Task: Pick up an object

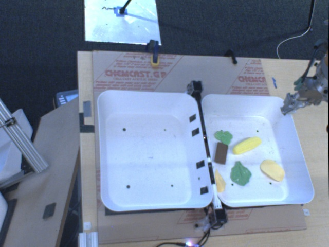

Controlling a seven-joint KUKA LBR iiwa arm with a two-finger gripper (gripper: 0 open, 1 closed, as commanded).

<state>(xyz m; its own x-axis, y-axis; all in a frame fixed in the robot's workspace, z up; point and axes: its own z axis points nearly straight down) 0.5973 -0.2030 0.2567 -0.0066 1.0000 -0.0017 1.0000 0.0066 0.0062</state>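
In the right bin lie a yellow corn cob, a brown block, a small green leafy piece, a larger green leafy piece, a yellow rounded piece and a pale yellow piece by the divider. My gripper hangs at the bin's upper right corner, above the rim and well away from the objects. Nothing shows in its grasp.
The left bin adjoins the right one along a black clipped seam. Both rest on a cardboard sheet. A metal plate lies beyond the bench, and a white cable runs at the upper right.
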